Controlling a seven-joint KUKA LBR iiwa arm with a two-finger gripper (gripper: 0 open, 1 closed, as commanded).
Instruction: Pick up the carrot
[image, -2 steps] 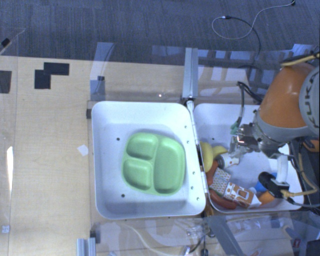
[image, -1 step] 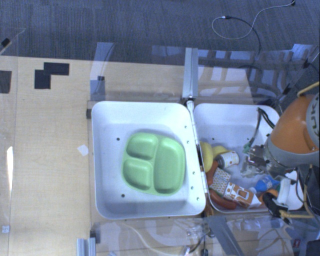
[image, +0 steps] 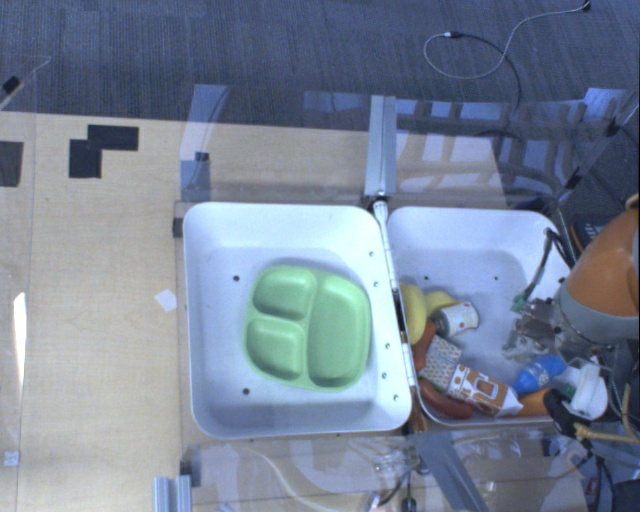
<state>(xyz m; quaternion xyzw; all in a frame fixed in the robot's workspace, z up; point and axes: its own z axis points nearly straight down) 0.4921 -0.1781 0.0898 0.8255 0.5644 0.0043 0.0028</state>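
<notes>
I hang at the frame's right; next, reach the carrot (gripper state: can't tell).

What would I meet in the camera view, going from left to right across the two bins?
Left bin → green divided plate → banana → small can → blue bottle → orange band of the arm.
</notes>
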